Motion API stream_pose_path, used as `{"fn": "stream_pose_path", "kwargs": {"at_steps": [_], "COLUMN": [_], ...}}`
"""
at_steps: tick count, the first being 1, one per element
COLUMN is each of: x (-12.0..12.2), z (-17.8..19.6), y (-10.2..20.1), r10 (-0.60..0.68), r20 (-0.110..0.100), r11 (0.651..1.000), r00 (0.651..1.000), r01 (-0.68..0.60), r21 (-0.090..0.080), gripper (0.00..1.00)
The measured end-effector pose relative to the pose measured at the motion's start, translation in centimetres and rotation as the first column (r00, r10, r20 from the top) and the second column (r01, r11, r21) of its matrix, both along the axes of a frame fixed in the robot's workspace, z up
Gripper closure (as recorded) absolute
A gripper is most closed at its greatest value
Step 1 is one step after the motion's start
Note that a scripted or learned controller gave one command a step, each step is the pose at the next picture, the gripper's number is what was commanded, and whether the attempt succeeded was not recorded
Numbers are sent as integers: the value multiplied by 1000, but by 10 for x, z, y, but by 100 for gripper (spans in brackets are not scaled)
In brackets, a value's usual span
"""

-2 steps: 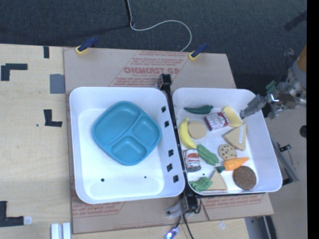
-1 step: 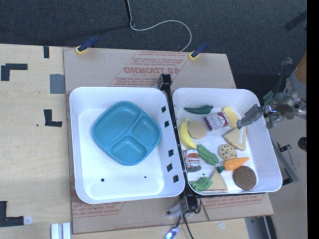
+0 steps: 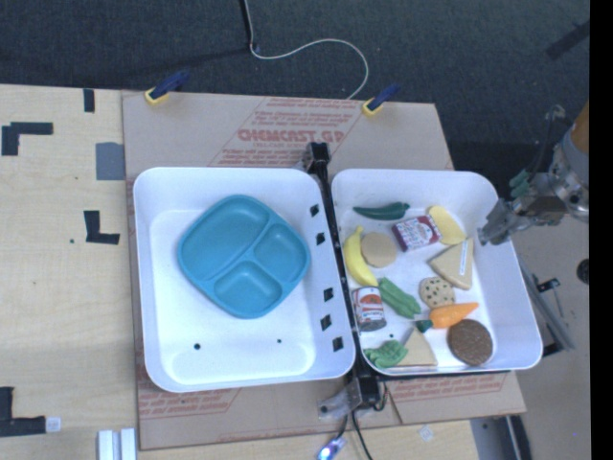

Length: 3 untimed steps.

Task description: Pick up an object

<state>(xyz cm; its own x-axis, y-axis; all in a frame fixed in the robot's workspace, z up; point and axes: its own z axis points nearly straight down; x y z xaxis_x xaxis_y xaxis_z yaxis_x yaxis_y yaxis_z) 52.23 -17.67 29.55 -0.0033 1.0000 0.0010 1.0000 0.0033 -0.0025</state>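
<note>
Bench [image 3: 57,286] bears cardboard sheet [image 3: 287,127] (clamped), two white bins [image 3: 153,257].

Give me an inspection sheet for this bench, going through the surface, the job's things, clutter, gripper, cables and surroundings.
Surface: wooden bench with a cardboard sheet under two white bins.
Job's things: right bin holds toy food, including a banana, green pepper, carrot and brown cookie.
Clutter: left bin holds a blue divided plate.
Gripper: gripper hangs at the right bin's right rim; finger state unclear, nothing seen held.
Cables: white cable loops behind the cardboard.
Surroundings: dark carpet; black tape marks on the bench.
</note>
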Motion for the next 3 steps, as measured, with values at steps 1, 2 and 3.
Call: {"fn": "stream_pose_path", "kwargs": {"at_steps": [1,2,3], "x": [3,-13,-29], "z": [-37,-69,0], "y": [75,144,226], "r10": [4,4,8], "r20": [-3,-5,5], "r11": [1000,1000,1000], "r00": [1000,1000,1000], "r01": [-4,-4,-8], "r21": [2,2,3], "gripper": [100,100,100]}}
